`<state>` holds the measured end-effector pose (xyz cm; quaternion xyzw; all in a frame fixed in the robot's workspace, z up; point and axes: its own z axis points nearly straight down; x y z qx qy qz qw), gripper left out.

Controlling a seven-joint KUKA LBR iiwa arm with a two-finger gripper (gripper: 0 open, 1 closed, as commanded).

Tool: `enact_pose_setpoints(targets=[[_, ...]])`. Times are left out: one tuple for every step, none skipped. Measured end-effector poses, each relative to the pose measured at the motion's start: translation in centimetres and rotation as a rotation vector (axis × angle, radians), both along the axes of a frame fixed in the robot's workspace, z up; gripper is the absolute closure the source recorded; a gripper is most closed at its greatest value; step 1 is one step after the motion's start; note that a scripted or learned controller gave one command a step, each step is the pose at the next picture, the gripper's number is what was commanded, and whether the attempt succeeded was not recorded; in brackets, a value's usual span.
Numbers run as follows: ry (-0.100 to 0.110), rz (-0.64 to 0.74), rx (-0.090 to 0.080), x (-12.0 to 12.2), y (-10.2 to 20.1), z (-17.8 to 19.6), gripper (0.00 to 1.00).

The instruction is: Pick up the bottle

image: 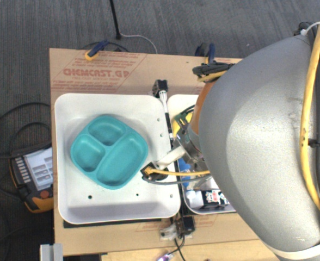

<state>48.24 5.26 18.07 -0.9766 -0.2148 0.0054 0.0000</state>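
— Where is the end effector (189, 152), and is it wide or narrow?

— It hangs low over the left edge of the right bin (202, 209), tucked under the broad, smooth grey arm (258, 140). I cannot tell how wide it stands, because the arm covers it.

— And the bottle?

— I cannot tell for sure. Several things peek out from under the arm in the right bin: a small blue piece (185, 174) just beside the end effector, something yellow (178, 125) further up, and a black-and-white packet (214, 199) near the bin's lower rim. Which of them is the bottle, I cannot say.

— What about the other bin?

— The left bin (62, 200) is shallow, white and glossy, with rounded corners. In it lies a teal plastic plate (110, 151), rounded-square and split into three compartments.

— And beneath them?

— The tabletop carries a brown cardboard sheet (94, 72) with red lettering, held by a clamp (96, 50) at its far edge.
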Motion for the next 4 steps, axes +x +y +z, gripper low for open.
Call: enact_pose_setpoints(targets=[[-0.007, -0.230, -0.004, 0.3, -5.1, 19.2, 0.00], [0.000, -0.230, -0.002, 2.6, -3.7, 2.4, 0.00], [-0.001, -0.227, -0.002, 0.0, 3.2, 0.0, 0.00], [0.005, -0.225, -0.006, 0.0, 3.2, 0.6, 1.00]])
